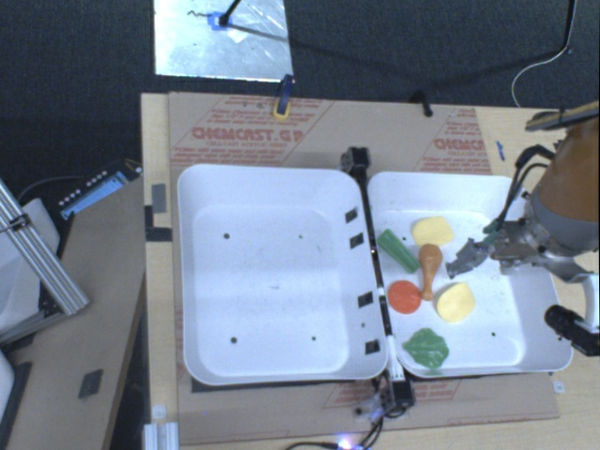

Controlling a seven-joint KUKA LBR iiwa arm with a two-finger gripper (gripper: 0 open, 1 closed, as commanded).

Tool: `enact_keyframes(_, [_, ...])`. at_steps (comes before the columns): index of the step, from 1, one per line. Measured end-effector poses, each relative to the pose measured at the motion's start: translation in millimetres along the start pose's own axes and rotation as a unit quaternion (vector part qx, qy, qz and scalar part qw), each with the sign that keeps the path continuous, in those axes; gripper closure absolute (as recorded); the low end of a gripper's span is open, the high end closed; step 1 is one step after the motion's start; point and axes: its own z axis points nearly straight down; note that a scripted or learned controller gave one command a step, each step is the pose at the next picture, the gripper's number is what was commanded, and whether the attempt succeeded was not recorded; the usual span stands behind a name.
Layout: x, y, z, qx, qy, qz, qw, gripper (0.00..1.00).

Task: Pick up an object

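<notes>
Arm (567,195) reaching from right, tool (466,259) low

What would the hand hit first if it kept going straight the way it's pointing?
Probably the orange drumstick-shaped toy. The hand points toward the view's left, tips just right of that toy, between the upper yellow piece and the lower yellow piece. Its height above the right bin is unclear, so it may pass over.

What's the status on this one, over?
Gripper over right bin, nothing between its fingers. Yellow piece just below it, orange drumstick beside. Nothing blocking.
</notes>
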Motion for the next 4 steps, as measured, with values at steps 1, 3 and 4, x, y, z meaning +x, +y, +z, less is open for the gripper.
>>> enact_keyframes(1, [33.1, -16.4, 89.8, 0.004, 0.001, 0.0, 1.0, 0.0])
enact_keyframes(3, [32.5, 82.3, 125.5, -0.001, 0.0, 0.0, 1.0, 1.0])
enact_keyframes(4, [133.8, 89.3, 30.0, -0.005, 0.002, -0.006, 1.0, 1.0])
